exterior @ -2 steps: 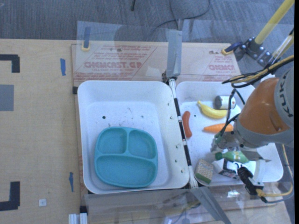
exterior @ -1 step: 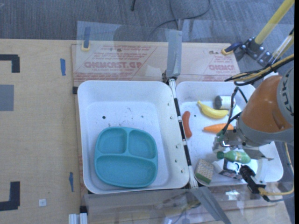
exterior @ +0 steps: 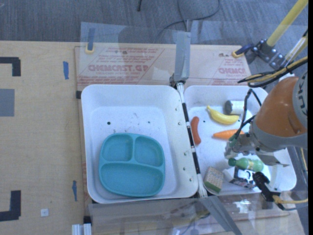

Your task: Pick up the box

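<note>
We see the box propped against the right bin's near-left corner, apart from the food. Our gripper hangs just right of it over a green bottle; its opening we cannot tell.

We see a matt teal plastic tray in a smooth white plastic bin. The bench looks like pale, unvarnished wood. The banana and carrot have a glossy plastic look.
</note>
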`<state>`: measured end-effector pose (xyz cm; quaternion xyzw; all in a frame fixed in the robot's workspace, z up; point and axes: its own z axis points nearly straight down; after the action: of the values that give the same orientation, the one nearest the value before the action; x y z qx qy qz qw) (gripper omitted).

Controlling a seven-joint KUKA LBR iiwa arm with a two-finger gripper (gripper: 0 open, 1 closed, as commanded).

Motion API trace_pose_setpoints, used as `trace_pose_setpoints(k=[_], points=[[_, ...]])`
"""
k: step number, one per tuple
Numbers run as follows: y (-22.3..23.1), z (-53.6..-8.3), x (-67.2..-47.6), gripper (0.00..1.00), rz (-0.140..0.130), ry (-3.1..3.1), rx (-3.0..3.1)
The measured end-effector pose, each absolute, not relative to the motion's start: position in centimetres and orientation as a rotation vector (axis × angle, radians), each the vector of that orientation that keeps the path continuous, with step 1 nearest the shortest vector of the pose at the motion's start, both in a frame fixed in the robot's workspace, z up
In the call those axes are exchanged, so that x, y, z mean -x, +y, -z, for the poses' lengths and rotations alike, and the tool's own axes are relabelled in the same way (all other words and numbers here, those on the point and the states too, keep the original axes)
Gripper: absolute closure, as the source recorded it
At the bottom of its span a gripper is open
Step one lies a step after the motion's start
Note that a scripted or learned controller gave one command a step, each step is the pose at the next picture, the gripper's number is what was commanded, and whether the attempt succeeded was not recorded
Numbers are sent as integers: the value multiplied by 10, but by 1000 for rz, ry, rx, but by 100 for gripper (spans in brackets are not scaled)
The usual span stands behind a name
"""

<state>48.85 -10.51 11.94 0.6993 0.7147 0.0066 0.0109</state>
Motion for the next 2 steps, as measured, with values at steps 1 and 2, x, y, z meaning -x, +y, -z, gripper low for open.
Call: trace_pose_setpoints(k=[1,2], points=[[-107,-129,-489,100,-22,2223,-2186],[-141,-119,-479,100,0,2449,-1964]])
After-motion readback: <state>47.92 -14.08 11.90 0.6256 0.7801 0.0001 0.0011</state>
